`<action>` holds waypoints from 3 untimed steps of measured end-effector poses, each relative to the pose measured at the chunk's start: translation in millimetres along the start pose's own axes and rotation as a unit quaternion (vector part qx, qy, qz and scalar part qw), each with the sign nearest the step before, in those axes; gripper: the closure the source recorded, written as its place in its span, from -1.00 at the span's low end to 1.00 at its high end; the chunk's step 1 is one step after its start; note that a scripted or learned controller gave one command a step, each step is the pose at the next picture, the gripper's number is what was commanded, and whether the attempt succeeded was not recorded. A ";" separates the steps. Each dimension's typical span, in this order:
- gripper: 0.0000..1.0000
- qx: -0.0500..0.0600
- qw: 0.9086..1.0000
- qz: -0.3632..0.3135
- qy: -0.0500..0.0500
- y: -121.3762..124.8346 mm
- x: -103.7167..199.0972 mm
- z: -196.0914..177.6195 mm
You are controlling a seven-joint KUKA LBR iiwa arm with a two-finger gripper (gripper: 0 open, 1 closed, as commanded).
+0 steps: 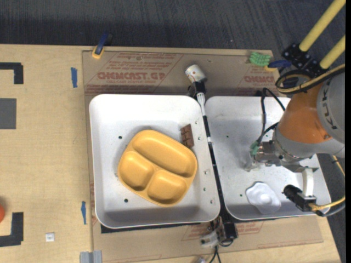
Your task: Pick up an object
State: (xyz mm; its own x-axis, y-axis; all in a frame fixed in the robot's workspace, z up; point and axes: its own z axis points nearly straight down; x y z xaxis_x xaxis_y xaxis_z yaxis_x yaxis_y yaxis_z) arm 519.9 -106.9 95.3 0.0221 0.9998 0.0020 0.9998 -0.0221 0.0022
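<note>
Reading left to right: yellow three-compartment plastic tray (158, 166) in the left white bin (104, 147); small white crumpled object (261, 195) in the right white bin (230, 119), near the gripper (258, 153), whose opening cannot be told; approach should centre directly above it.

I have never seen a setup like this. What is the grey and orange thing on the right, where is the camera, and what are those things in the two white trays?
This is one picture from a camera fixed above a bench, looking down at a slant. The grey and orange thing is a robot arm reaching in from the right; a program moves it, and its job is to pick up an object. Its claw hangs over the right bin. I cannot tell whether the claw is holding anything. In that bin, near the front, lies a small white object. The left bin holds a yellow divided tray turned upside down, with a small brown piece just beyond it, near the bin's right wall.
</note>
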 end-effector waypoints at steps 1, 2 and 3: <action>-1.00 0.000 1.000 0.000 0.000 -0.1 0.0 0.1; -1.00 0.001 0.998 0.068 0.000 48.0 -72.3 10.1; -1.00 0.001 0.999 0.039 -0.001 100.7 -70.1 10.2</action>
State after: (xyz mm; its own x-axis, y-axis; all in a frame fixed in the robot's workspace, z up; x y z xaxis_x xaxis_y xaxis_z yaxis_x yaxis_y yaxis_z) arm 619.1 -179.3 85.1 0.0994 0.9950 -0.0006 0.9950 -0.0994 0.0010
